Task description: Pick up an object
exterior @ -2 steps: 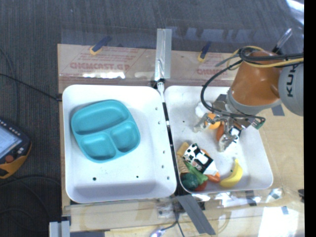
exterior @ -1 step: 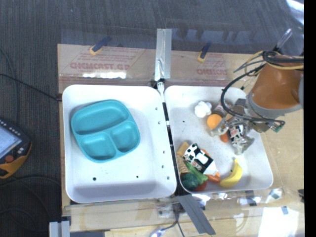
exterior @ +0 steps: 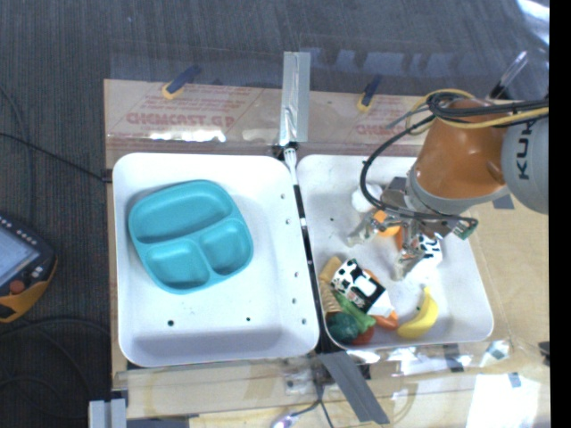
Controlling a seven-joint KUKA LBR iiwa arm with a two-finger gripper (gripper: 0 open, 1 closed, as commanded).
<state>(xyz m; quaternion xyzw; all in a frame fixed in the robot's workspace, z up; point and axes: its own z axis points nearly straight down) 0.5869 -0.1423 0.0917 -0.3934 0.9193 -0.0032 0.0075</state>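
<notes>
Hanging over the right bin (exterior: pixel 482 279), gripper (exterior: pixel 399 239) half-hidden under its wrist, finger state unreadable.

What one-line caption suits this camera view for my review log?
KUKA arm's gripper reaches into the right bin above toys including a banana; a teal divided tray lies in the left bin.

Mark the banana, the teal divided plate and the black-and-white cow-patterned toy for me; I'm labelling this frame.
banana (exterior: pixel 422 316): camera view, middle of its yellow curve.
teal divided plate (exterior: pixel 169 212): camera view, its large upper compartment.
black-and-white cow-patterned toy (exterior: pixel 358 285): camera view, its spotted top face.
</notes>
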